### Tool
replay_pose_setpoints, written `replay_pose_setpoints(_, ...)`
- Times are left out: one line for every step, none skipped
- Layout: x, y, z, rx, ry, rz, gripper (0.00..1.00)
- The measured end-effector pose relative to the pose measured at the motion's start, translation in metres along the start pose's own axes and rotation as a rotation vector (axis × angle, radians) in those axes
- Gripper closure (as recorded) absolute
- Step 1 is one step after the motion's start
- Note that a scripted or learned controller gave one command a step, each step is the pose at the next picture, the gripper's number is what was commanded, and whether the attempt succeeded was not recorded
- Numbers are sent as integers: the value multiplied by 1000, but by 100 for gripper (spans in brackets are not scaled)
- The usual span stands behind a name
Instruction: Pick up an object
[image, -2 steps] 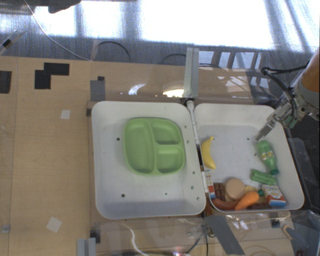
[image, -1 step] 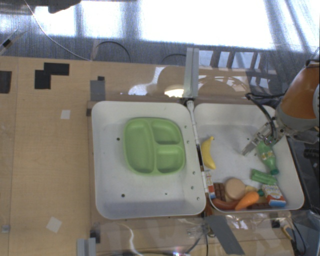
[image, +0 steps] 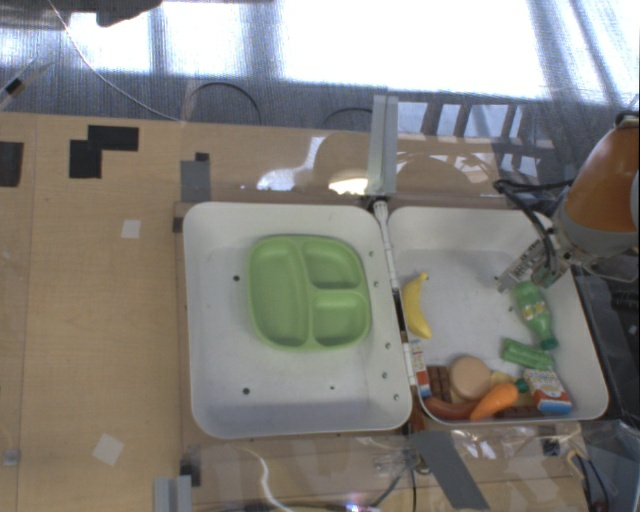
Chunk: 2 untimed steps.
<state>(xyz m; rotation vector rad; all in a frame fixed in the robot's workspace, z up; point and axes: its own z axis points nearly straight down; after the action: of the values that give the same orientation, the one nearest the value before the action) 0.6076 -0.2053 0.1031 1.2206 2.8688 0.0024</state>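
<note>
My gripper (image: 527, 270) hangs over the right bin (image: 470, 245) near its right wall, on the grey arm with the orange band (image: 608, 190). Just below it lies a green bottle (image: 536, 316), its cap end pointing up toward the gripper. A yellow banana (image: 416, 306) lies by the bin's left wall. Along the front wall sit an orange carrot (image: 494, 402), a round tan bun (image: 469, 378), a green packet (image: 527, 354), a small carton (image: 548, 391) and a brown sausage (image: 448, 407). I see nothing held in the gripper.
The left bin (image: 220, 330) holds a green divided plate (image: 306, 291). A metal divider (image: 381, 150) rises behind the seam between the bins. Black cables (image: 520, 190) run beside the arm. Wooden bench lies to the left.
</note>
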Motion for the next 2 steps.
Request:
replay_pose_setpoints(41, 50, -125, -1, 7, 168, 100)
replay_pose_setpoints(41, 47, -120, 7, 13, 171, 0)
